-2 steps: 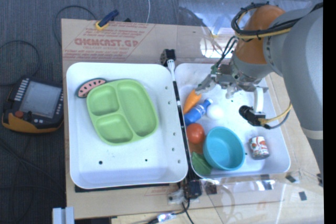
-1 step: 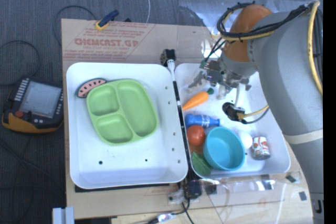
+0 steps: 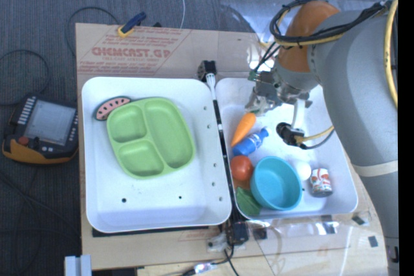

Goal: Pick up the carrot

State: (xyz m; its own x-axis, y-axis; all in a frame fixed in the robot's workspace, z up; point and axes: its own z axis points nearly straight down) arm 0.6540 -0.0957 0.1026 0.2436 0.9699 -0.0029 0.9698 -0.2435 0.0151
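An orange carrot lies in the right bin, close to its left wall, pointing down-left. My gripper hangs just above and to the right of the carrot's thick end, reaching in from the right under the orange wrist band. Nothing shows between the fingers, and the carrot rests on the bin floor.
Beside the carrot lie a blue bottle, a red tomato, a blue bowl, a green item, a white egg and a small can. The left bin holds a green divided plate and a watermelon slice.
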